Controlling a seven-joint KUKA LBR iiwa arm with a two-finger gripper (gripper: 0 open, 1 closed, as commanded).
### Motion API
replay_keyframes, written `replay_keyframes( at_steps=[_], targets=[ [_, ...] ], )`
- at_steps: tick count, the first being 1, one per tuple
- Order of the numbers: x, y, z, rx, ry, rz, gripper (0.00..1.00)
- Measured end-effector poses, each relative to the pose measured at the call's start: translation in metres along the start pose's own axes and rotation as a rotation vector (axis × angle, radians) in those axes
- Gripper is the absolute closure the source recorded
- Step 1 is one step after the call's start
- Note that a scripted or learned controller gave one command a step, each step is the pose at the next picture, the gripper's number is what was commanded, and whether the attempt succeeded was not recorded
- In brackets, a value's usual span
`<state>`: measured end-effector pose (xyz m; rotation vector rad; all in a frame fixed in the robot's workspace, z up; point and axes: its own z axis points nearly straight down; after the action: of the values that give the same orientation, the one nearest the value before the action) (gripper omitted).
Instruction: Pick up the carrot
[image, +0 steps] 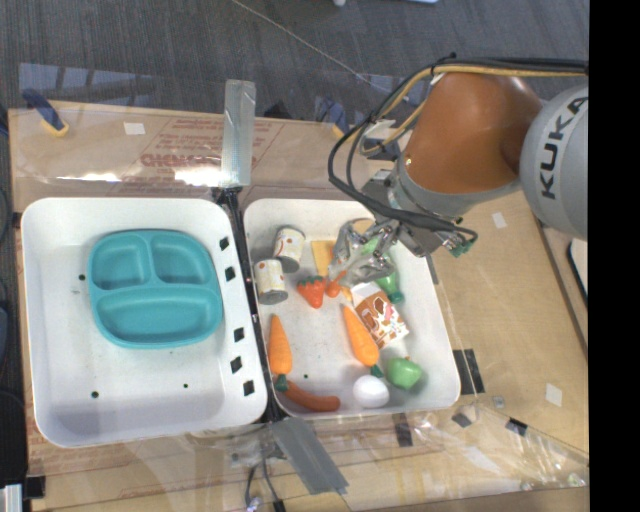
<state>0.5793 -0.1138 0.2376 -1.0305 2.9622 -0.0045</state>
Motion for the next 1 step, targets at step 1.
replay_keyframes(
  at_steps=[1],
  targets=[
    [0.0611,0.0251,0.1456,-0.006,0.003,-0.231,1.0]
  ],
)
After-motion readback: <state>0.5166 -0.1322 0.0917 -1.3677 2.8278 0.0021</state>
